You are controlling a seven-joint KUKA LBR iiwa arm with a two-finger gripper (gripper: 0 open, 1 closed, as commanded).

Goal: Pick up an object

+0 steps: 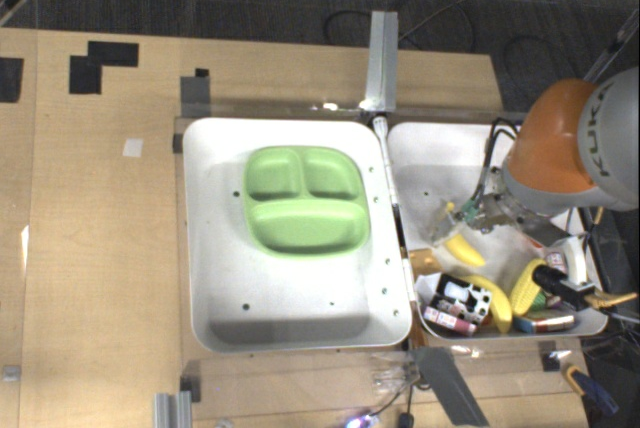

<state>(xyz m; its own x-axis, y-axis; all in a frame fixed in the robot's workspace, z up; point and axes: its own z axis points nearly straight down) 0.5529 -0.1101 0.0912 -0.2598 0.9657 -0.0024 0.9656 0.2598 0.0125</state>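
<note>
The right bin holds a clutter of small objects along its near side. A small yellow banana lies near the bin's middle. A second yellow banana-like piece and a black-and-white box lie closer to the front wall. A red marker rests at the front right. My gripper hangs low over the right bin, just above and beyond the small banana. The grey arm with its orange band hides the bin's right part.
The left bin carries a green divided plate in its far half. A metal post stands behind the wall between the bins. Cables and tools lie off the bench at the lower right.
</note>
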